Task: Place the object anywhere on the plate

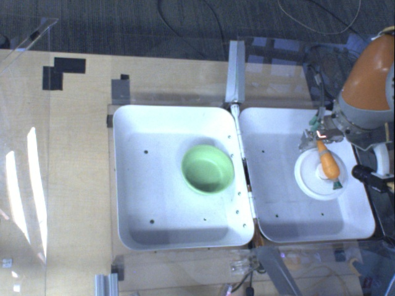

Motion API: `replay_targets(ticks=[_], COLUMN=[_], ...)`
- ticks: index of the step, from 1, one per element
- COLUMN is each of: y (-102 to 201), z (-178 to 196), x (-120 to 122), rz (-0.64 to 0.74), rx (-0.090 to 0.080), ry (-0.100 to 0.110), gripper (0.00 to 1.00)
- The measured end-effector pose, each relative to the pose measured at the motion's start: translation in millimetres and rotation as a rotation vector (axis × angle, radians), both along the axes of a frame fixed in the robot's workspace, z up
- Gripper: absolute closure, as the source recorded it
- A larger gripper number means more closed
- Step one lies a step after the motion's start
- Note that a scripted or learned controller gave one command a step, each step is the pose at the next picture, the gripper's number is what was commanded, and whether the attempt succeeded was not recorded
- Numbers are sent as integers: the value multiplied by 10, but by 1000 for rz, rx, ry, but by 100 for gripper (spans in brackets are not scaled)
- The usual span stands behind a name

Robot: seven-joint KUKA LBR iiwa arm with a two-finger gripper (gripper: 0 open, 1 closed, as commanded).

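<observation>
The gripper (320, 134) hangs over the upper edge of the white plate (308, 184); how wide it stands I cannot tell. The orange carrot (329, 163) lies on the plate, its top end near the gripper. The plate rests in the right bin (278, 221). A green bowl (208, 168) sits in the left bin (148, 214), well apart from the plate, on the wooden bench (62, 165).

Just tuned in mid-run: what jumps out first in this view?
The green bowl stands out in the left bin. In the right bin, an orange carrot lies on the white plate, with the tool right at the carrot's upper end.
</observation>
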State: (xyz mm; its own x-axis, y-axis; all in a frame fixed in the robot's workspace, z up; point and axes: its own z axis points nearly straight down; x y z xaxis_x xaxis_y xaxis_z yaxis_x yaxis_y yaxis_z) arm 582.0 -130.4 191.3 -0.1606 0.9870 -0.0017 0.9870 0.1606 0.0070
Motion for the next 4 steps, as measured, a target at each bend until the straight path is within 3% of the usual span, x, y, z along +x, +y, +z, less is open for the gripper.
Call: replay_targets(ticks=[1,2,3,4], y=[608,305,773,212], z=[15,-947,12,-104], x=[-37,573,305,192], rz=[110,72,421,321], rx=[0,0,-3,-2], ry=[3,4,-1,1], gripper=[100,100,100,100])
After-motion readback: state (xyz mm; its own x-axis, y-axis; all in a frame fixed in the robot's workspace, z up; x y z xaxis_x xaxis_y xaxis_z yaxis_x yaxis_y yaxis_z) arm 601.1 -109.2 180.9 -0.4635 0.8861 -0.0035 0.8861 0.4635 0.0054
